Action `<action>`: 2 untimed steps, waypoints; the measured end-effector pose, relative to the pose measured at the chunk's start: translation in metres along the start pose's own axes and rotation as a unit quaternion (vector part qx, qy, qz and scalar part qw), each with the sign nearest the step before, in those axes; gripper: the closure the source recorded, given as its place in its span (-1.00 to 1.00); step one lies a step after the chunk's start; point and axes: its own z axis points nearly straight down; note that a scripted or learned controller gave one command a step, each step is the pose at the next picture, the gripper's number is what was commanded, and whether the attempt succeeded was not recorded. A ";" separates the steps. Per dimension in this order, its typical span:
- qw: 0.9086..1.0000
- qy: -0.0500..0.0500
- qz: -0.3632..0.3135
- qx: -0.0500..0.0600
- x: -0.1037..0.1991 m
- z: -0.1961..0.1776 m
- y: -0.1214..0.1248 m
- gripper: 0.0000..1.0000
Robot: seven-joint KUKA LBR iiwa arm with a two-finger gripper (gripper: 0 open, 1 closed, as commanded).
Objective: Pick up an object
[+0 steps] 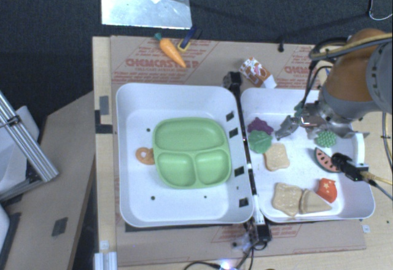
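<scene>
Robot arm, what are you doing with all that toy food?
The robot arm reaches over the right bin, its hand hovering near the toy grapes and lettuce. Toy bread, a watermelon slice and a strawberry lie there too. The left bin holds a green divided plate.

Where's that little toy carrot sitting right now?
The toy carrot lies on the cardboard sheet outside both bins, just beyond the far rim of the left bin, near the sheet's upper-left corner.

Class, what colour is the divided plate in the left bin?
Light green plate, seen in the camera view.
</scene>
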 end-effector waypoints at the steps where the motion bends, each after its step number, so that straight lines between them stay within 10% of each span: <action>1: 1.000 0.000 0.000 0.001 -0.003 0.048 -0.009 -1.00; 2: 1.000 0.000 0.000 -0.002 -0.003 0.067 -0.007 -1.00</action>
